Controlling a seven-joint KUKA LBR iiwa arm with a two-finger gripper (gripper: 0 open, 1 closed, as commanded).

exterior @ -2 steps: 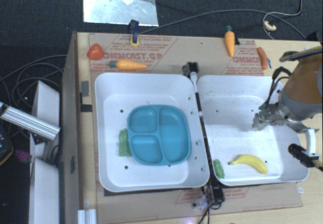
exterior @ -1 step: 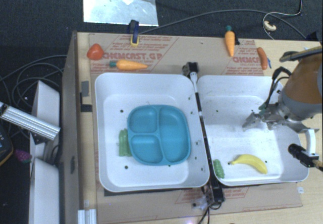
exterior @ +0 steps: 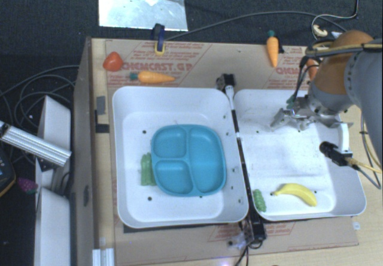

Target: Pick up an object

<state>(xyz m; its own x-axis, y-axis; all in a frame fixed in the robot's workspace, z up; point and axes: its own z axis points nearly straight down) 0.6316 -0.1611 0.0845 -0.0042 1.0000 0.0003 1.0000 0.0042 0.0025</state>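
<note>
Nothing is held yet: the fingers (exterior: 291,117) are seen spread and bare, well above the banana (exterior: 294,192).

Grey arm (exterior: 350,88) reaching leftward, end effector (exterior: 286,116) low

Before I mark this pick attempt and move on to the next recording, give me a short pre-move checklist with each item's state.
1. Target in reach bin: banana lies in the right bin, near its front edge. ok.
2. Gripper over the target: it sits at the bin's back half, apart from the banana. not ok.
3. Anything between the fingers: nothing visible there. ok.
4. Clutter beside the target: a small green item lies to the banana's left, apart from it. ok.
5. Finger opening wide enough for the banana: cannot tell.
6. Left bin: blue divided plate and green piece lie away from the arm. ok.
</note>
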